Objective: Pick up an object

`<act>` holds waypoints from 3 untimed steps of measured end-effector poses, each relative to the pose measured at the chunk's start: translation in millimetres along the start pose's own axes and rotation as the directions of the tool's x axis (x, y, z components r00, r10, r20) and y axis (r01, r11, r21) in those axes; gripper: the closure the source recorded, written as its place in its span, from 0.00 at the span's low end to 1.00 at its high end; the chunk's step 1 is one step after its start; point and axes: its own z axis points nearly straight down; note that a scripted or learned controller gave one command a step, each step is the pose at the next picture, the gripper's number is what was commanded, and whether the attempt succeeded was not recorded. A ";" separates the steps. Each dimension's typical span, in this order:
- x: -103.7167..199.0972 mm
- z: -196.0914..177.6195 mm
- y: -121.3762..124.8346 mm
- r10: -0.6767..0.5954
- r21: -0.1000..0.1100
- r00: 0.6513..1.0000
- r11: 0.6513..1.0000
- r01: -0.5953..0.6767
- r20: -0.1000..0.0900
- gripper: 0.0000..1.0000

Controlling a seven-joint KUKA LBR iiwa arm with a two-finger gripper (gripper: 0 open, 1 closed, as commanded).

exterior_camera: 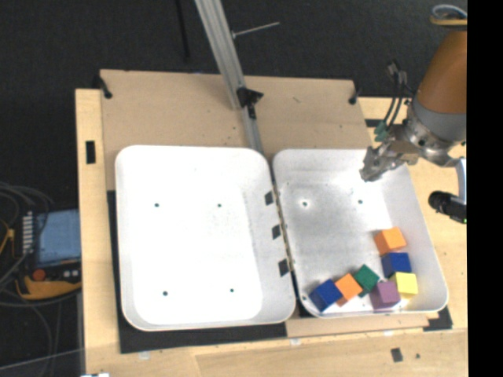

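Several small coloured blocks lie in the near right corner of the right bin (330, 210): an orange block (389, 239), a blue one (395, 263), a yellow one (406, 283), a purple one (385, 294), a green one (366, 277), a second orange one (348, 287) and a second blue one (324, 294). My gripper (372, 171) hangs over the far right part of that bin, well away from the blocks, and I see nothing in it.
The left bin (196, 234) sits beside the right one, joined by a hinged divider (279, 230). A slanted metal pole (224, 49) rises behind the bins. Cables and a blue box (59, 238) lie off the bench at left.
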 end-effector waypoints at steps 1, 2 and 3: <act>52.7 12.2 10.3 0.001 0.003 1.000 1.000 -0.001 0.000 1.00; 111.3 18.9 18.6 0.000 0.005 1.000 1.000 0.000 0.000 1.00; 169.1 20.0 40.1 -0.001 0.000 1.000 1.000 0.001 0.000 1.00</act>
